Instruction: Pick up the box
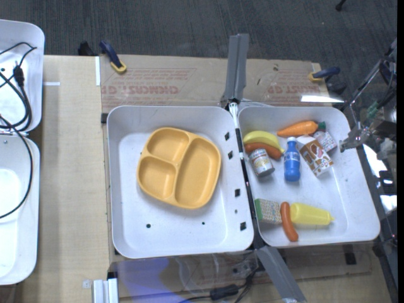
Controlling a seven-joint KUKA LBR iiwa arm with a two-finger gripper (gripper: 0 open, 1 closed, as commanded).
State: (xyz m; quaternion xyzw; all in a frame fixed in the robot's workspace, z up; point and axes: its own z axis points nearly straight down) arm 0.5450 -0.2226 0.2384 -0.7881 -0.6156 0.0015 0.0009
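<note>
At the left of the worktop sits the left shallow white bin. It holds one yellow three-compartment plastic plate and nothing else I can count.

Across the centre divider is the right shallow white bin, where everything else lies. Count, left to right:
- one yellow toy banana;
- two reddish toy sausages, one just under the banana and one near the front;
- one small silver can;
- one beige-and-green block, identity unclear;
- one blue plastic bottle;
- one orange toy carrot;
- one yellow squeeze bottle lying on its side;
- one small brown-and-white cardboard box.

The box is the target. It lies in the far right part of the right bin, just beside the blue bottle and below the carrot. It is tilted, and its long axis appears to run from far-left to near-right.

What I take to be the claw hangs at that bin's right rim. The box lies to its left and slightly nearer the camera, close by and not touching. I cannot tell whether the claw is apart or together; it is too small and cluttered at the frame edge.

My judgement is that the coming move is a short leftward reach, with the wrist turned across the box's long axis.
</note>
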